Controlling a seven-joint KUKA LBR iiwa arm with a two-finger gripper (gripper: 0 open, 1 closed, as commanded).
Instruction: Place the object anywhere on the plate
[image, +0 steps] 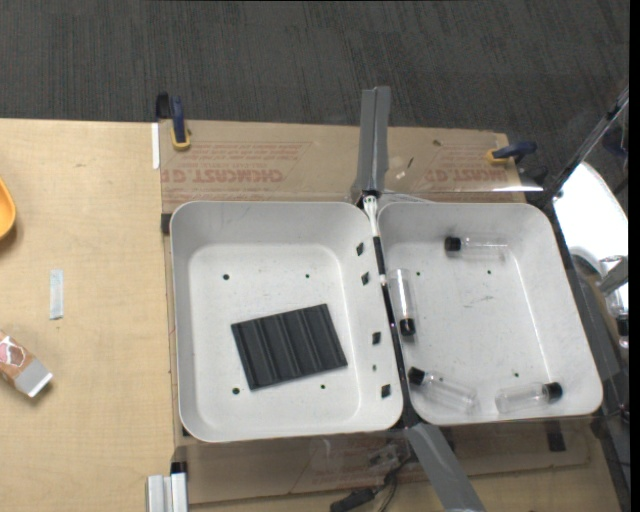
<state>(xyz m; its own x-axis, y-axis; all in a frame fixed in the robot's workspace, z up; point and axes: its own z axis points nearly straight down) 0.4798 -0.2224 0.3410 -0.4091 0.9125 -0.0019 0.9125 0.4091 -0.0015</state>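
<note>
A dark ribbed rectangular plate (290, 345) lies flat in the left bin (200, 300), slightly tilted, near its middle. In the right bin (560, 300) lie several clear tubes with black caps: one at the back (472, 243), one along the left wall (402, 298), one at the front left (440, 390) and one at the front right (525, 398). A pale, glossy part of the arm (592, 215) shows at the right edge, beside the right bin's outer wall.
The bins rest on a cardboard sheet (250, 165) held by clamps at the back left (178, 125) and back right (510, 153). A grey bar (375, 140) stands behind the seam between the bins. Small items (22, 365) lie on the wooden bench at left.
</note>
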